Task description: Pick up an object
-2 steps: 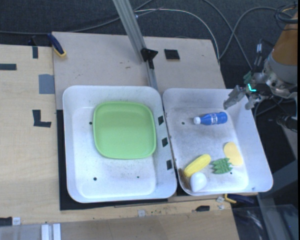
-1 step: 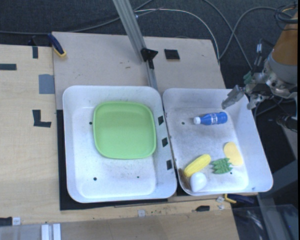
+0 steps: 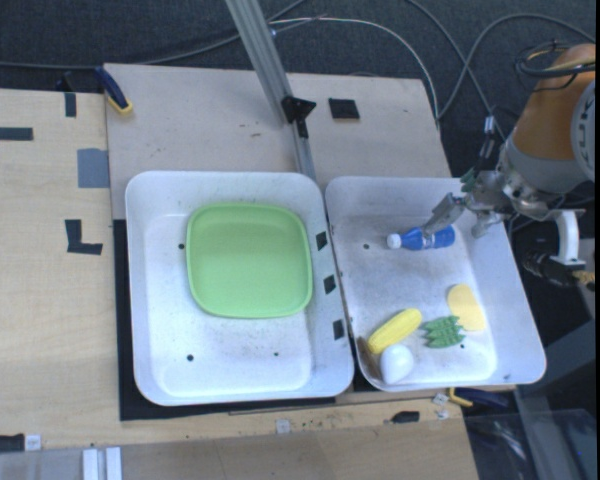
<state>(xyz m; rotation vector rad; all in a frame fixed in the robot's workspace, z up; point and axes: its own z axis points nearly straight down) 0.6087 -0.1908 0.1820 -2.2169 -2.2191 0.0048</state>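
The right bin (image 3: pixel 505 268) holds a small blue bottle (image 3: pixel 423 239) with a white cap, lying on its side near the far wall. My gripper (image 3: pixel 460 216) hangs just above and right of the bottle. It is open, its two fingers spread with nothing between them. Toward the bin's near end lie a yellow corn-shaped piece (image 3: pixel 393 329), a white egg-like object (image 3: pixel 396 363), a green leafy piece (image 3: pixel 443 332) and a pale yellow lump (image 3: pixel 466 306).
The left bin (image 3: pixel 150 298) carries a square green plate (image 3: pixel 249 259). A slanted metal pole (image 3: pixel 270 63) rises behind the bins, and cables run across the back right. The arm's orange band (image 3: pixel 555 88) sits over the right bin's far right corner.
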